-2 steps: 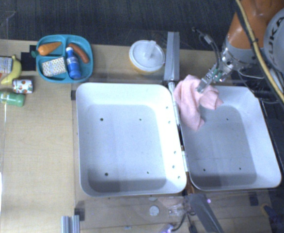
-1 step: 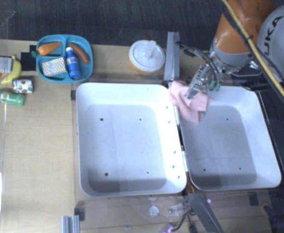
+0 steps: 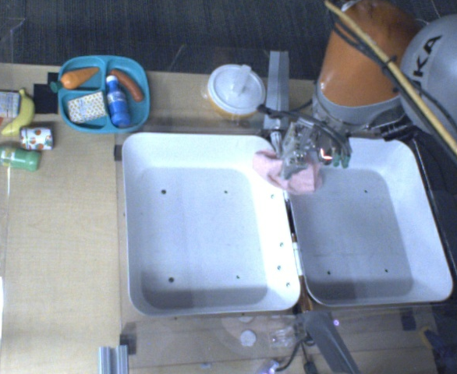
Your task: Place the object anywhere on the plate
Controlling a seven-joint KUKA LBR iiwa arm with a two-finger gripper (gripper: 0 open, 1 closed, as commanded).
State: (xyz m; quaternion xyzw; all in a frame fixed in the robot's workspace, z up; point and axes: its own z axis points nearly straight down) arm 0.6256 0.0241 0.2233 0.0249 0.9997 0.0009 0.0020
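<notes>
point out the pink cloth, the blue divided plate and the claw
soft pink cloth (image 3: 269, 167), camera view, its left edge
blue divided plastic plate (image 3: 140, 77), camera view, its right rim
claw (image 3: 297, 160), camera view, between its fingertips

Arm (image 3: 416, 61) enters from upper right, grey link leading into orange band, wrist angled down and left. Tool (image 3: 300, 160) sits low at the arm's end, metal parts cluttered; finger state unresolved.
</notes>
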